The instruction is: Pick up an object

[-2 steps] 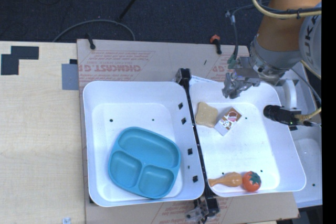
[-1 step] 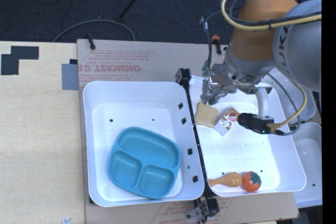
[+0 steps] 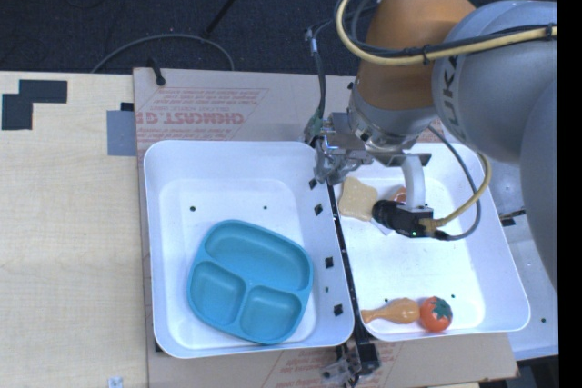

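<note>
1. The grey arm [image 3: 496, 77] comes in from the right of the frame, its orange band [image 3: 414, 14] at the upper middle
2. The gripper [image 3: 338, 161] hangs over the upper left corner of the right bin [image 3: 477, 273], close to the wall shared with the left bin [image 3: 151, 241]
3. I cannot tell whether the gripper is spread or closed, nor whether anything is caught in it
4. A pale yellow wedge [image 3: 356, 199] lies just below the gripper in the right bin, near the dividing wall; whether the two touch cannot be told
5. A small red piece [image 3: 400, 194] lies just right of the wedge, partly hidden
6. At the lower edge of the right bin a tan drumstick [image 3: 393, 313] lies on its side, with a red tomato [image 3: 436, 313] touching its right end
7. A blue divided plate [image 3: 250, 280] lies flat in the lower middle of the left bin, well apart from the gripper
8. Both bins sit on a cardboard sheet [image 3: 209, 109] on the pale wooden bench [image 3: 64, 241]
</note>
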### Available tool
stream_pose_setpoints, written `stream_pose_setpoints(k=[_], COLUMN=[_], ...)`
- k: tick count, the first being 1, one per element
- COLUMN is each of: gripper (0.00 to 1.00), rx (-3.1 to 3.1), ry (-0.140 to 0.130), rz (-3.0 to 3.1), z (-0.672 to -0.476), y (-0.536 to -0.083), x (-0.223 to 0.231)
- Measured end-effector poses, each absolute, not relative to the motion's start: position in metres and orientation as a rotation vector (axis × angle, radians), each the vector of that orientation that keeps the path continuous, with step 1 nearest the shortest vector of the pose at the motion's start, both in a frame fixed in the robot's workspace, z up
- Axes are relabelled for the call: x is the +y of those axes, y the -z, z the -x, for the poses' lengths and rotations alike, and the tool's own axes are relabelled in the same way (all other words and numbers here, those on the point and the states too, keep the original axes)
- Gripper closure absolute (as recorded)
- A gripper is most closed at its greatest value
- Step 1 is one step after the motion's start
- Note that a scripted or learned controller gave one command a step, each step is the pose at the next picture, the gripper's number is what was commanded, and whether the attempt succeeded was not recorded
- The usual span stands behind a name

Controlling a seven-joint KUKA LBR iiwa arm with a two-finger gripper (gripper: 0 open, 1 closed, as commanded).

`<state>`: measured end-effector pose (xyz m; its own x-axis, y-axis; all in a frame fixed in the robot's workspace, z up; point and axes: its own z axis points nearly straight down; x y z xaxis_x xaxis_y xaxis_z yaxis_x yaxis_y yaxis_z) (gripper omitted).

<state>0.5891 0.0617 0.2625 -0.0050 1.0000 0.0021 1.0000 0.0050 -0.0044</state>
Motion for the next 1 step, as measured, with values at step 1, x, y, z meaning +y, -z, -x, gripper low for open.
stream_pose_setpoints(k=[1], gripper=[1.00], rx=[-2.224], ry=[-0.003], rz=[2.213], z=[-0.5853], y=[-0.2605], x=[0.1089])
